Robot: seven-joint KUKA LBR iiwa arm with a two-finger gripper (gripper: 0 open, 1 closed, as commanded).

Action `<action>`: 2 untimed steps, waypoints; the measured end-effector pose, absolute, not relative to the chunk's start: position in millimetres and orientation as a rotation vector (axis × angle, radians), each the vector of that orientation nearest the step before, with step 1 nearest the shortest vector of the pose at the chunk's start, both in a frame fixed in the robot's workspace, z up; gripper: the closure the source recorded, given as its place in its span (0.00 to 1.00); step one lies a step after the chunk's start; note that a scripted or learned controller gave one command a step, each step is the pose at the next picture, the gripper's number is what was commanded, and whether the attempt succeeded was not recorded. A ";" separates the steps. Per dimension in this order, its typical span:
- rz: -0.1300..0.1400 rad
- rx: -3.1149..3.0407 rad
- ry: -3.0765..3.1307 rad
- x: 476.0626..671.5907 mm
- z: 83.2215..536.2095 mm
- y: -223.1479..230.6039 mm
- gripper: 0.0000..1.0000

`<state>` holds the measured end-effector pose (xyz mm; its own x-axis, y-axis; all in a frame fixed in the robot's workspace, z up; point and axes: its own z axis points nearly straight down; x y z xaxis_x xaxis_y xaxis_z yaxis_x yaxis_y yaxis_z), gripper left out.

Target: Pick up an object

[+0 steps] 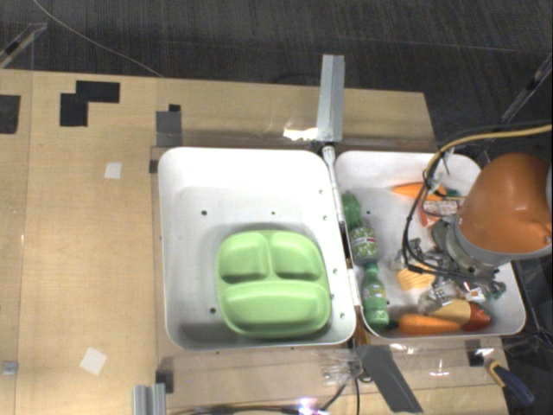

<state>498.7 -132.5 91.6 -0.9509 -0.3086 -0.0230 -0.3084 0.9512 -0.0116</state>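
The right bin (380,173) holds two green bottles (358,232) (374,294) along its left wall, an orange carrot (429,323) near the front, a yellow piece (412,279), an orange wedge (408,191) at the back and a red piece (479,318) at the front right. My arm, with its orange band (510,201), hangs over the right half of this bin. The gripper (449,290) points down among the yellow piece, carrot and red piece, its fingertips hidden by the wrist and cables.
The left bin (186,232) holds a green compartment tray (273,282). A metal post (331,98) stands behind the divider between the bins. Black and yellow cables (432,175) loop off the wrist over the right bin's back.
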 end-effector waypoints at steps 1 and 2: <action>-0.009 -0.435 3.092 534.8 91.1 -112.0 0.00; -0.003 -0.278 3.114 604.4 89.4 -105.9 0.00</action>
<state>604.4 -105.9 89.4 -0.9840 -0.1773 -0.0151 -0.1773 0.9842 -0.0030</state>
